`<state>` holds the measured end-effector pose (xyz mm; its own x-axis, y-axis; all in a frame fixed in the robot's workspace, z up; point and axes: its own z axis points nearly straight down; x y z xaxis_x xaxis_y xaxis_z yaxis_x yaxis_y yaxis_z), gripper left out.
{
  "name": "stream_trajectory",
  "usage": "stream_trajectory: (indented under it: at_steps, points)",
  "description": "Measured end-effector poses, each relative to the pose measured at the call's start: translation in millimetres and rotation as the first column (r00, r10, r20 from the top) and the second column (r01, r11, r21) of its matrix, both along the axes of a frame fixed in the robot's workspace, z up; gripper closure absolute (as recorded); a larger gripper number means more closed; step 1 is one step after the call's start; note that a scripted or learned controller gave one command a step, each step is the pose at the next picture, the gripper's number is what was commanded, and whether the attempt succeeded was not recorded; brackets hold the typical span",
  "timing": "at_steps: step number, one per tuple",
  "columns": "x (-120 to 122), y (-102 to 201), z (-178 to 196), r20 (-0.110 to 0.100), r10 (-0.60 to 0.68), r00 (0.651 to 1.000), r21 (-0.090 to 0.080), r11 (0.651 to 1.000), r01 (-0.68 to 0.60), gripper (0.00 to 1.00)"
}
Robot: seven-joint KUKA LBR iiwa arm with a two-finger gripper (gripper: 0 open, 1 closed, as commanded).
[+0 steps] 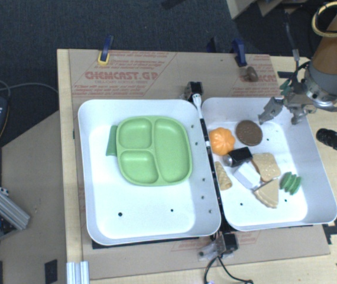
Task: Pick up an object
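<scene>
The right bin [310,158] holds an orange fruit [222,140], a round brown cookie [249,132], a black-and-white marker-like object [243,163], tan bread pieces [267,166] [268,193] [223,177] and a green pod [290,183]. My gripper [284,112] hangs over the bin's back right part, right of and above the cookie. Its two fingers [270,110] stand apart with nothing between them, so it is open.
A green divided plate [154,149] lies in the left bin [97,176]. Clamps [104,51] [239,52] hold the cardboard at the back edge. A black bracket [195,90] sits between the bins at the back.
</scene>
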<state>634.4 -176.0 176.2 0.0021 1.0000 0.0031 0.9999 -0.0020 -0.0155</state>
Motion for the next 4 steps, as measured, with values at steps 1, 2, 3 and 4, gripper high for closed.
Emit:
stream_trajectory:
  at_steps: [1,2,3,4]
  points:
    - [2.9,0.4,9.8,0.014,0.002,1.000,-0.002,1.000,-0.002,0.00]
    - [9.7,1.9,-50.4,0.011,0.005,1.000,-0.002,1.000,-0.005,0.00]
    - [10.5,2.6,-91.2,0.015,0.004,1.000,-0.003,1.000,-0.004,0.00]
    - [13.0,2.7,-76.7,0.024,0.005,1.000,-0.004,1.000,-0.005,1.00]
